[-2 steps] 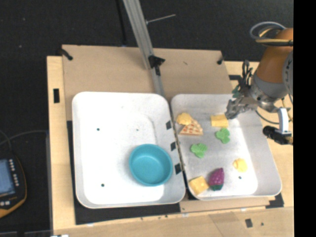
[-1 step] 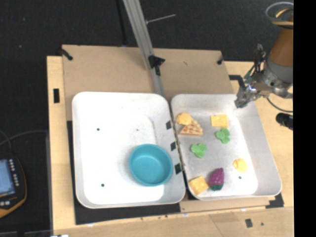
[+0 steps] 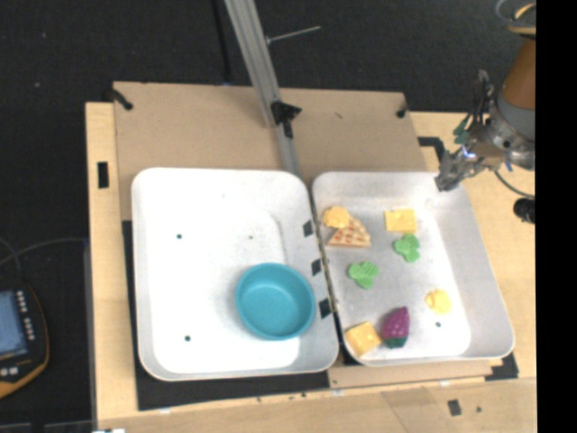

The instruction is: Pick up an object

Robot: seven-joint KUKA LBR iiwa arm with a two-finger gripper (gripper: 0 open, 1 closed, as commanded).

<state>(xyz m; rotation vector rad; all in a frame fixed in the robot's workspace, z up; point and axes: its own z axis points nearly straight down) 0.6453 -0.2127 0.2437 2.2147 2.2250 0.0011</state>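
Observation:
The right bin holds several small toy foods: a pizza slice, an orange piece, a yellow cheese block, two green leafy pieces, a small yellow piece, purple grapes and a yellow block. My gripper hangs at the bin's upper right corner, above the rim and apart from all the toys. Nothing shows between its tips.
A blue bowl sits in the left bin, near the divider. A grey metal pole slants across the back of the bench. A handheld pendant lies at the far left.

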